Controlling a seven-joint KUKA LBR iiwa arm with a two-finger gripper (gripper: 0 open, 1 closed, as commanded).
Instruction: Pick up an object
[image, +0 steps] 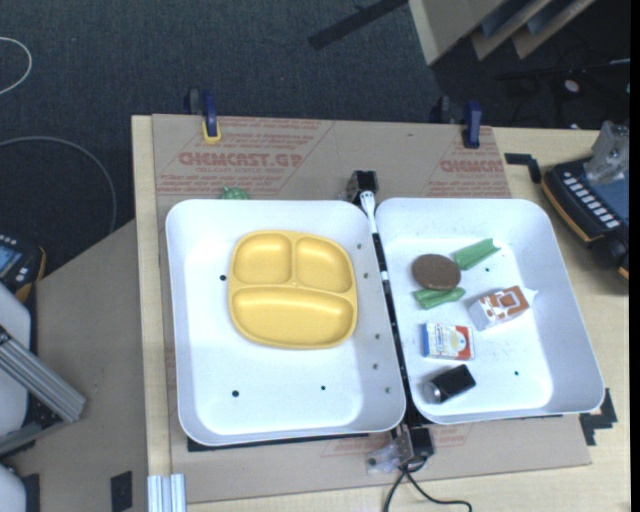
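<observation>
In the right half of the frame, the right-hand white bin (560, 300) holds the loose objects to pick from. Near its upper middle lies a round brown disc (436, 270). A long green piece (476, 252) lies slanted just to the disc's upper right, and a shorter green piece (438, 297) lies just below the disc, touching or nearly touching it. To the right of these sits a small white carton with orange print (498, 307), tilted. Below the shorter green piece lies a small flat box with blue and red print (446, 341), and below that, near the bin's lower edge, a black block (449, 384).

The left-hand white bin (200, 380) carries a yellow three-compartment plate (293, 290) in its upper middle.

Both bins rest on a brown printed sheet (300, 150), clamped at its far edge by two blue clamps (209, 112).

The gripper's state, released or clenched, cannot be told.
</observation>
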